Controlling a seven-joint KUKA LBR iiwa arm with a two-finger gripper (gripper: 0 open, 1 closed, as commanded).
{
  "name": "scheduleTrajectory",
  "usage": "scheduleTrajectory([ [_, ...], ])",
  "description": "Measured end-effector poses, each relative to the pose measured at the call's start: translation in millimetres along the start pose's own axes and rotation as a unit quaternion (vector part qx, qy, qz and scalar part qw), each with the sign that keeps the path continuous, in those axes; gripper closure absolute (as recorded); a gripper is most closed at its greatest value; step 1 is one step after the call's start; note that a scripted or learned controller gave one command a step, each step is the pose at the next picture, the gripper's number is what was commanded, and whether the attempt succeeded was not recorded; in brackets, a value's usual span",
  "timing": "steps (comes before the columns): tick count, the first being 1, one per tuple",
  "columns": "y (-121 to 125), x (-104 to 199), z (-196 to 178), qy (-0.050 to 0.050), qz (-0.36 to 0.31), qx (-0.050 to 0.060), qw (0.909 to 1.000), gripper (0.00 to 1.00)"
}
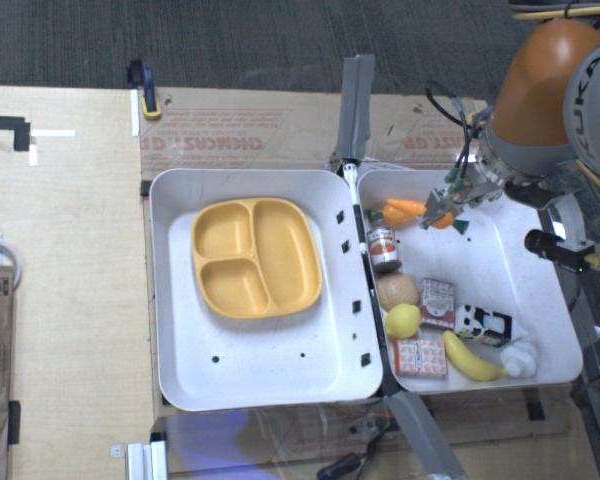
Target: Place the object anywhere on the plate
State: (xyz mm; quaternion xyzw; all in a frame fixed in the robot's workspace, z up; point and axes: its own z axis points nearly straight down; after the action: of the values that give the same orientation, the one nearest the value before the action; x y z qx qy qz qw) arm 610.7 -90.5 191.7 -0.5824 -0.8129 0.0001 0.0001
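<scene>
Left bin point(170, 298): smooth white plastic, shallow, rounded corners; in it lies a matte yellow plate point(257, 258), a rounded rectangle split into three compartments. Right bin point(540, 268), same make, holds clutter along its left side: small tin can point(382, 247) with a red label, a dull tan round lump point(399, 290), glossy lemon point(403, 320), red-and-white cartons point(439, 303), curved banana point(469, 357), a black-and-white cow-patterned item point(483, 324). Orange carrot point(408, 209), tapered, lies at the far left of this bin. Gripper point(442, 211) sits low at the carrot's right end, touching or just over it; cannot tell whether the pincer is spread or pressed together.
</scene>
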Motion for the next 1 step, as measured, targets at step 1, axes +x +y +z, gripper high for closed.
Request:
scheduleTrajectory([
  [1,19.2,77.9,0.6,0.0,-0.005,0.001,1.0,1.0],
])
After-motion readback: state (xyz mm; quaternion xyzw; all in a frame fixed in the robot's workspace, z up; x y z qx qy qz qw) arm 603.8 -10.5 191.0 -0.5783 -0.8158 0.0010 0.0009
